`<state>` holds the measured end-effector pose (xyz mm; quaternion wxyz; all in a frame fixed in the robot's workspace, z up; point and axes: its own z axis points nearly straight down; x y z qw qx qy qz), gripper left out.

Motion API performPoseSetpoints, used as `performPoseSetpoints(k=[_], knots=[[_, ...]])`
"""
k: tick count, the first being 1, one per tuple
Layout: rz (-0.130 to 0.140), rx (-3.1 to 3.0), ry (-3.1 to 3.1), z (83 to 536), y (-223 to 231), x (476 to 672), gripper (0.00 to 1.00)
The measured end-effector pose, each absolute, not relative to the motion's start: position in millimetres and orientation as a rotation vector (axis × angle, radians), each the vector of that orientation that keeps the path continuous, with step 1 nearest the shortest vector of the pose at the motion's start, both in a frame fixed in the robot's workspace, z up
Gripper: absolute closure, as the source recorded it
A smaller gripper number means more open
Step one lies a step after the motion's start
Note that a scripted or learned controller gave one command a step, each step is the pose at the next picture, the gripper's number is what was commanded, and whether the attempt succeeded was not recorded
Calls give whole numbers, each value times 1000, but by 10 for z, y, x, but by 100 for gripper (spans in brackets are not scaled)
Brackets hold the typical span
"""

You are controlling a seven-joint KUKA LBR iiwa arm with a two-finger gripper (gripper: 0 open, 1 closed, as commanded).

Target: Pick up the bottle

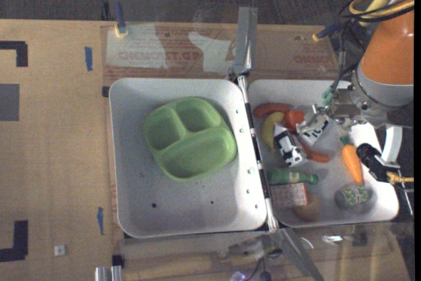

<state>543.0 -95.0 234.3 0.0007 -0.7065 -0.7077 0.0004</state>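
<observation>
The arm reaches in from the right, its orange band above the far-right corner of the right bin (388,210), and the gripper (327,114) hangs low over the far half of that bin, in the thick of the clutter. Whether it is spread or pressed together, I cannot tell; the view is too blurred there, and nothing is seen held.

The bottle (293,177), green with a darker cap end, lies on its side near the left wall of the right bin, toward the near edge. Just beyond it lies a black and white toy (287,147), and a box (289,195) sits right against its near side. A banana (270,129) and a red piece (271,108) lie further back, and a carrot (352,163) lies well off to the right. The left bin (131,207) carries 1 green plate (191,137) with 3 compartments.

So, by my reading, this is the approach step: the gripper is not yet over the bottle. The next move calls for a shift toward the near-left part of the bin, a turn to straddle the bottle across its narrow width, then a careful descent, since the box and toy crowd it on both sides.
</observation>
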Motion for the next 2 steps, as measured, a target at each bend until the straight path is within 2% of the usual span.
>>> performPoseSetpoints(k=[1,2], knots=[[-6,-2427,-2000,867,-949,5094,0],[-9,-2433,-1997,972,-955,5103,100]])
